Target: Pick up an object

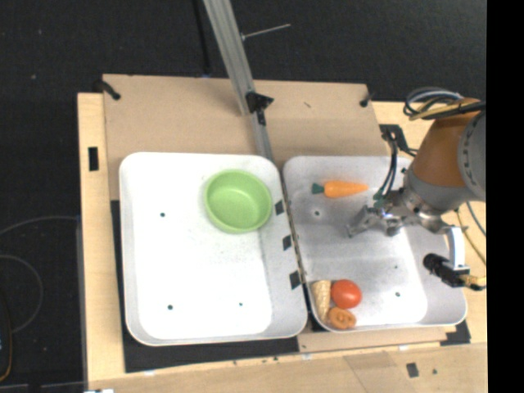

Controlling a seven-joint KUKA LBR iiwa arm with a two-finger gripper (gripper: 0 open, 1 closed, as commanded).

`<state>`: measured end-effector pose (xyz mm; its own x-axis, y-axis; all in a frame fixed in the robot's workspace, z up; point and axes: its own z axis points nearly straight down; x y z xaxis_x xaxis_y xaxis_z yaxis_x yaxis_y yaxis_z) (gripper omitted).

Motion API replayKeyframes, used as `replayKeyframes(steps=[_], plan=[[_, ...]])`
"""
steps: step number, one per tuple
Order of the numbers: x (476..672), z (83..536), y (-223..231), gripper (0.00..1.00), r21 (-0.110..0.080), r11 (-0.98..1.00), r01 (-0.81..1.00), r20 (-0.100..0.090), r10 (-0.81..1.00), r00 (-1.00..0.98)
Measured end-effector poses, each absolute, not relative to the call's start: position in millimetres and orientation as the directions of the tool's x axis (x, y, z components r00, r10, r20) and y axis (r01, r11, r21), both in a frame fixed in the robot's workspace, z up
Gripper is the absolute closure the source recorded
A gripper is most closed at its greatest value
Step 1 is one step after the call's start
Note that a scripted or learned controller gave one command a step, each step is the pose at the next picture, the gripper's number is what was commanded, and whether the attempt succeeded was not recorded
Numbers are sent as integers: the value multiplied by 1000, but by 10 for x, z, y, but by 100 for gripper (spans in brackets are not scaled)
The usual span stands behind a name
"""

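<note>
Nearest you, along the front edge of the right bin (409, 313), you are seeing a small cluster lying in the near left corner: a red tomato (346, 293) sitting just beside a pale beige piece (321, 292), with an orange-brown piece (341, 318) touching them on the near side. To the left, the left bin (164, 301) is lying side by side with the right one, both resting on the desk (94, 219). A little farther in, over the middle of the right bin, the hand (360, 222) is hanging low above the white floor, reaching in from the right below the grey wrist and the orange band (442, 154) of the arm; nothing is sitting between its fingers, and you cannot tell from this slant whether they are apart or together. Just beyond the hand, a toy carrot (344, 189) is lying flat in the far part of the right bin, its green end pointing left, near the hand but apart from it. At about the same depth, a green bowl (238, 201) is standing upright in the far right part of the left bin. Farthest back, a grey metal pole (229, 43) is rising at a slant from the desk behind the seam between the two bins.
</note>
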<state>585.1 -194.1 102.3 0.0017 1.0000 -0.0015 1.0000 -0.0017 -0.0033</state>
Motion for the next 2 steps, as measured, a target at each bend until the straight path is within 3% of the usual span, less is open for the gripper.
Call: replayKeyframes(steps=[1,2], plan=[[5870,1170,-1955,100,4,-6,1000,-2,1000,6],[5793,1757,-1994,100,7,-3,1000,-3,1000,3]])
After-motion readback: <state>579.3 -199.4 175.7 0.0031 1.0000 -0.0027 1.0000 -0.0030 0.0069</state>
